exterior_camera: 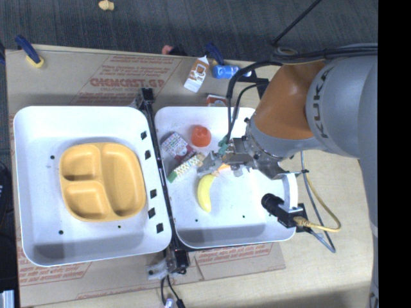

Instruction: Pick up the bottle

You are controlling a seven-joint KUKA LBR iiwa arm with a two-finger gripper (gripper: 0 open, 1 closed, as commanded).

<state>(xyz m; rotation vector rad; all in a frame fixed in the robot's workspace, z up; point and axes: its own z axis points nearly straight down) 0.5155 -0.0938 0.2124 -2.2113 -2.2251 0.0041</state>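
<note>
The gripper (215,165) hangs low in the right bin (257,226), just above the top end of the banana (205,193); whether it is released or clenched cannot be told. The bottle (182,167), a small one with a green patterned label, lies tilted on the bin floor just to the gripper's left, its near end close beside it. A crinkled packet (173,144) and an orange-red fruit (201,135) lie behind, and a yellow divided tray (101,179) sits in the left bin (38,236).
</note>
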